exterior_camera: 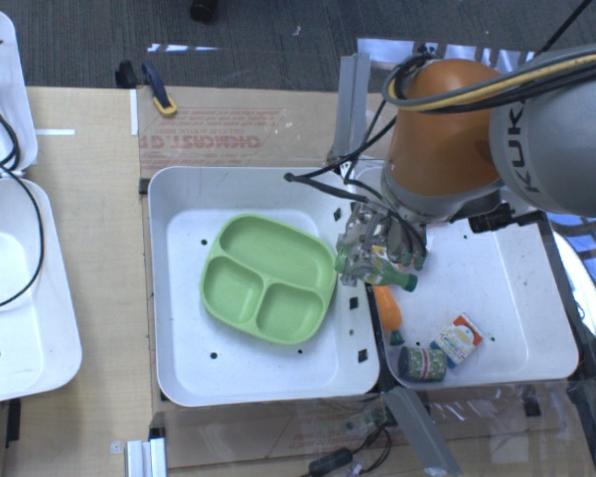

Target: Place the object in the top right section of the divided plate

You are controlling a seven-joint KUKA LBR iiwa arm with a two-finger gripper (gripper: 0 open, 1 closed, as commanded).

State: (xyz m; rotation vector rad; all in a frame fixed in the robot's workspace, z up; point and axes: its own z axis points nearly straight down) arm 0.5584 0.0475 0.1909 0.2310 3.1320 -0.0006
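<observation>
Plate (pixel 268 278), green and split into three sections, lies tilted in the middle of the left bin (pixel 179 366), its right rim near the wall shared with the right bin (pixel 536 356). Over that wall hangs the gripper (pixel 377 256); something green and multicoloured shows at its tip, but whether it is gripped, or how wide the gripper stands, I cannot tell. A carrot (pixel 386 306) lies just below, with small packets (pixel 439 351) toward the right bin's bottom edge. A weak hold could spill the object short of the plate.

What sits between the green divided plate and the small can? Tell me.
In the camera view, an orange carrot-like piece lies between the divided plate and the can.
</observation>
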